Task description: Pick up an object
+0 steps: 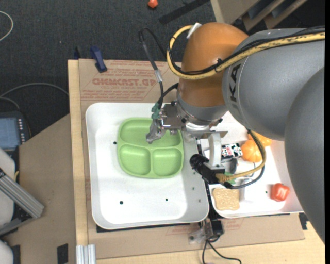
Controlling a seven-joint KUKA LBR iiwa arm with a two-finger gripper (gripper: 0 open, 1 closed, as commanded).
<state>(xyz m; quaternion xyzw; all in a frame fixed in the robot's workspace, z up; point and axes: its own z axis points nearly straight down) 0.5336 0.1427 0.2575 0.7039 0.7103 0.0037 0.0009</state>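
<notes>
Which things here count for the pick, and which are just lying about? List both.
For the job:
- green divided plate, in the left bin
- orange object, red object and tan slab, in the right bin

Lying about:
- blue clamp on the bench edge
- small orange piece on the floor
- screen at the left
</notes>
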